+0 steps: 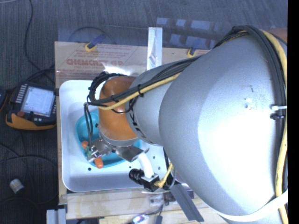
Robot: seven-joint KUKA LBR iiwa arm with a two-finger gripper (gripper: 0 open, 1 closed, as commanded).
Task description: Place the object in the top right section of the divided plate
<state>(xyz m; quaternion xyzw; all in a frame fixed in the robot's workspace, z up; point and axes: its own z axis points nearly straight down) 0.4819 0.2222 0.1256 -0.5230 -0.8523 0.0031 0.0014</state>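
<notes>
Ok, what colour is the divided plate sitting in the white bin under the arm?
Turquoise blue; the divided plastic plate shows best in the camera view, partly hidden by the arm.

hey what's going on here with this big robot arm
A grey KUKA arm with an orange band reaches in from the right over a white bin. Its hand hangs low over a blue divided plate lying in that bin. A small orange object sits at the plate's near edge by the hand. The arm hides most of the plate, so whether anything is gripped is unclear.
</notes>
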